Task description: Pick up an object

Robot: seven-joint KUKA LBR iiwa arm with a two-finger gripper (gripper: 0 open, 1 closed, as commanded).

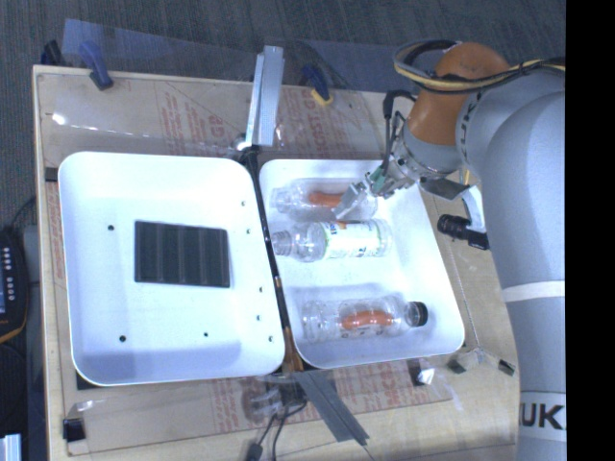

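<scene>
bottles [332, 241] lie lengthwise left-right in the right bin [437, 257]; end effector [357, 198] finger state unclear.

The gripper [357, 198] is too small and blurred to show how its fingers stand. Directly beneath it, the top bottle's [312, 199] right end is covered, so contact cannot be judged. Right of the gripper, the arm [519, 161] runs off the picture's edge, its lettering cut short.
</scene>
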